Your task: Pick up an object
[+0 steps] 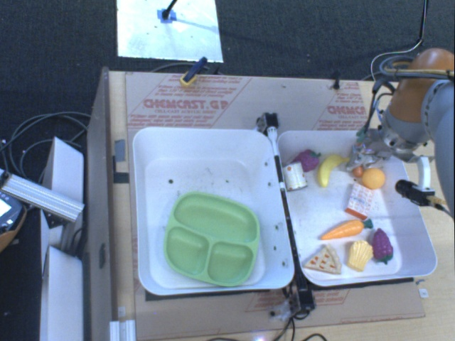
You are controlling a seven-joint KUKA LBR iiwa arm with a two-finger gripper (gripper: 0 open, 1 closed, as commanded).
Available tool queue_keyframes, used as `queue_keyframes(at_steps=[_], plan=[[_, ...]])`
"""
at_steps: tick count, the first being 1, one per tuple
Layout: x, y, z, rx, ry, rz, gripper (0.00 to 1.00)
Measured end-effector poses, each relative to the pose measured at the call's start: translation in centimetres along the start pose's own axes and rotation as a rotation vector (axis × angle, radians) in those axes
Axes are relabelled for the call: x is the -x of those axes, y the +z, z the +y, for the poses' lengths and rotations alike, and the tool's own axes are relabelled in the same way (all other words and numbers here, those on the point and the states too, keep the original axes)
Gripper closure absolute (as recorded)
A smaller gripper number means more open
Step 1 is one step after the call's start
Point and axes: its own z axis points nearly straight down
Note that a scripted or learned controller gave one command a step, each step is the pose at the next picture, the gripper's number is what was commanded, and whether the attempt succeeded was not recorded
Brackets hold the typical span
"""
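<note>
While the grey arm (426, 98) with its orange band reaches in from three o'clock, the gripper (367, 155) hangs low over the far part of the right bin (426, 261), at about one o'clock of that bin's floor. Whether it is apart or together cannot be told at this scale, and nothing can be seen clamped in it. Just beneath and beside the gripper lie an orange ball (372, 179) and a smaller orange-red piece (358, 171), the two almost touching. At ten to eleven o'clock of this bin lie a yellow banana (326, 169), a dark purple fruit (308, 160) and a white can (293, 177) against the dividing wall. Near the centre lies a small white-and-orange carton (360, 201), with a carrot (344, 229) just at its seven o'clock. Along the near edge, from seven to five o'clock, lie a pizza wedge (323, 260), a pale yellow ridged piece (360, 254) and a purple grape bunch (382, 245), the last two touching. A green divided plate (211, 239) with three compartments occupies the left bin (153, 190), toward its six o'clock. Both bins rest on a cardboard sheet (213, 98) printed in red.
</note>
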Motion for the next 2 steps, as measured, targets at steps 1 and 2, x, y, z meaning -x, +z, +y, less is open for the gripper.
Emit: queue_keyframes(at_steps=[1,2], plan=[[-0.1,-0.3,0.4,0.020,-0.002,-0.004,0.00],[-9.0,-0.2,0.4,0.019,-0.003,-0.006,0.00]])
